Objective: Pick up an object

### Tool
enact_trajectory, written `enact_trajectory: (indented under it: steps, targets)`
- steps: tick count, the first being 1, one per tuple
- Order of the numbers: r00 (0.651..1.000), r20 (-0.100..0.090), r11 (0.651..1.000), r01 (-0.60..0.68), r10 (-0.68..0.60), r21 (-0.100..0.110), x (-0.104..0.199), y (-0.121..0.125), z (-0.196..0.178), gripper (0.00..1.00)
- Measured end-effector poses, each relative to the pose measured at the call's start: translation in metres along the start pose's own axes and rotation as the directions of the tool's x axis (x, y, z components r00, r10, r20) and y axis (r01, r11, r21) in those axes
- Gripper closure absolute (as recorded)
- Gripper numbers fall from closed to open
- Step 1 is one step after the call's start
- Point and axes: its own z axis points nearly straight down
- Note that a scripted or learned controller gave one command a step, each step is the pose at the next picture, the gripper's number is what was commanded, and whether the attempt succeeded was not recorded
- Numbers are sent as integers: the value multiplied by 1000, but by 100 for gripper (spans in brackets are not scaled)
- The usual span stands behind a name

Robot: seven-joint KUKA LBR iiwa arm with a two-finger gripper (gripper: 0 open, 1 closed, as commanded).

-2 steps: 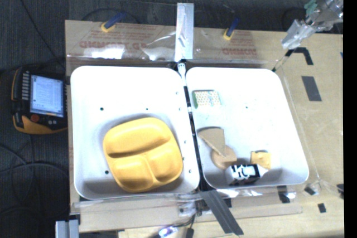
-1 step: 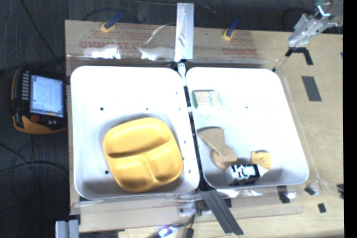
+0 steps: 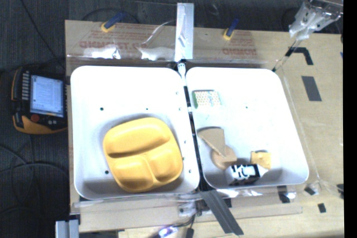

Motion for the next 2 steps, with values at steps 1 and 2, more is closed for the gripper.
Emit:
enact_trajectory:
  steps: [1, 2]
  targets:
    - [997, 3, 997, 74, -74, -1, 25, 11, -1, 100]
    - [990, 4, 990, 139, -139, -1, -21, 34, -1, 100]
